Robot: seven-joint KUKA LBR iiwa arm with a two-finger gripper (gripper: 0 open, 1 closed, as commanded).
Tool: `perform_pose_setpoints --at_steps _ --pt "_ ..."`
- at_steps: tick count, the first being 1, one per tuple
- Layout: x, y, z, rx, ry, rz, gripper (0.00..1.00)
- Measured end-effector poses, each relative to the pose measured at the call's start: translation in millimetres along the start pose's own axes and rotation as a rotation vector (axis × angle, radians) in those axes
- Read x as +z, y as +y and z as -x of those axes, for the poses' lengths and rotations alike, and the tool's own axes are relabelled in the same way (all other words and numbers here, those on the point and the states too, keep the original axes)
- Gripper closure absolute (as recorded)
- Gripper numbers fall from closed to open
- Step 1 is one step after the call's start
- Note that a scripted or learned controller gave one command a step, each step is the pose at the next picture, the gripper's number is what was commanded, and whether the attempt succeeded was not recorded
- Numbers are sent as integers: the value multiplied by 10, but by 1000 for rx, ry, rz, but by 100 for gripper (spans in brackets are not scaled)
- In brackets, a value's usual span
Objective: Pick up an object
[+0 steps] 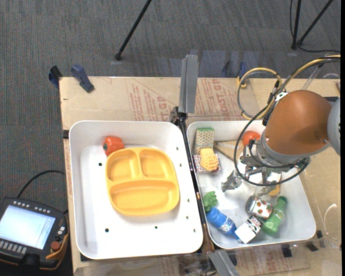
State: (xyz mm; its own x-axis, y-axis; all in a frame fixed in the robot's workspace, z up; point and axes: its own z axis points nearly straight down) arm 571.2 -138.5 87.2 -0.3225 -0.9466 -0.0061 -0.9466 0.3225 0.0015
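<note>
- Candidate objects sit in the right bin (308, 223): a yellow corn cob (209, 159) lies near its left wall, with a green-and-tan block (204, 137) just above it toward the far edge.
- A small grey metal piece (232, 182) lies mid-bin, just left of the arm's wrist.
- Along the near side: a small green toy (210, 200), a blue bottle (221, 220) just below it, a white-and-black carton (248, 230), a green bottle (274, 217) and a round red-and-white item (260, 206), all packed close together.
- An orange-red ball (250, 137) shows at the far side of the bin, partly hidden by the arm.
- Gripper (263, 180): it sits under the wrist, down in the right bin above the cluster; the arm's orange band (293, 122) covers it from the camera, so I cannot tell its state. Nothing is visibly held.
- Cables (259, 82) loop off the arm over the far edge of the table.
- Left bin (80, 211): a yellow divided plate (142, 180) lies flat in the middle, with a red-orange toy (112, 144) touching its far-left corner.
- Both bins rest side by side on the table (121, 96), with a grey upright post (188, 88) at the far end between them.
- A teach pendant (26, 232) lies on the floor, left of the table.
</note>
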Motion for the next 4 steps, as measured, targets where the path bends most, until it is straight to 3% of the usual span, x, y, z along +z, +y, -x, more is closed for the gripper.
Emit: perform_pose_setpoints --at_steps 1,2,3,4 --pt "-26 676 -761 -159 2 -7 0" --pt "-108 676 -706 -167 -3 -6 100" --pt "15 -286 253 -123 -1 2 100" --pt "-1242 -259 911 -104 -1 -13 100"
